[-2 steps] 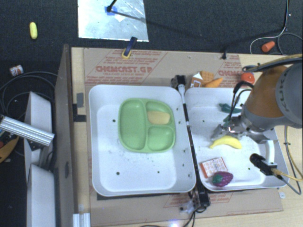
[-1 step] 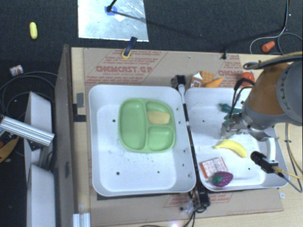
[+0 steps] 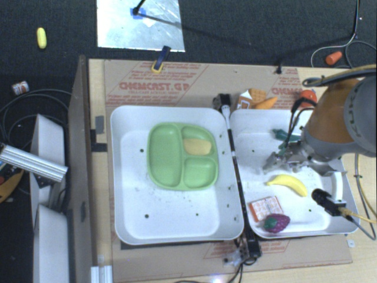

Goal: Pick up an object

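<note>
Hovering just above the banana (image 3: 288, 185), the gripper (image 3: 277, 161) has fingers spread, with a red packet (image 3: 265, 207) and purple fruit (image 3: 275, 222) near.

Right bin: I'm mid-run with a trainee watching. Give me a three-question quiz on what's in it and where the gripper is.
1. True or false: the banana lies in the right bin.
2. What sits in the upper right compartment of the green plate? A) a yellow food piece B) a purple berry C) a red packet
3. Fill in: the gripper hovers just ____ the banana in the camera view.

Key
1. True.
2. A: the yellow food piece is there; the purple berry and red packet lie in the right bin's near corner.
3. Above; nothing shows between its fingers.
</note>
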Tool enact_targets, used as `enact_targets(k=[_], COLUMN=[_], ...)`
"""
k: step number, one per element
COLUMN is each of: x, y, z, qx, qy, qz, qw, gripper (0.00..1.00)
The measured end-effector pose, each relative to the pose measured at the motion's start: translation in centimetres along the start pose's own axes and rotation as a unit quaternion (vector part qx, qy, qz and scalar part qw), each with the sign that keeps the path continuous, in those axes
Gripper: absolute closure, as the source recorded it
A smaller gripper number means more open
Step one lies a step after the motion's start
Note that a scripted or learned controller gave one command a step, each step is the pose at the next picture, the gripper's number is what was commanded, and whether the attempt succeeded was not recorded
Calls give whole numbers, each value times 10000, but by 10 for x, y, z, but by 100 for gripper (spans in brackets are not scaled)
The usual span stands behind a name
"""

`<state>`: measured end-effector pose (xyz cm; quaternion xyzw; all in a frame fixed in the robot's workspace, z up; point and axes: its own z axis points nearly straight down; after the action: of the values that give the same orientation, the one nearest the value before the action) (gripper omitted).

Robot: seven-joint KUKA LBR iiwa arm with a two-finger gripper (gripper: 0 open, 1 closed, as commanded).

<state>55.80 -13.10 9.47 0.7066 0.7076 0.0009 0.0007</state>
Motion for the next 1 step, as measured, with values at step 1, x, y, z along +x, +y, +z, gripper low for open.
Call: enact_targets(k=[1], x=[-10], y=[-33], z=[-43], qx=[4], qy=[-3], qz=[9], qw=[10000], gripper=[0])
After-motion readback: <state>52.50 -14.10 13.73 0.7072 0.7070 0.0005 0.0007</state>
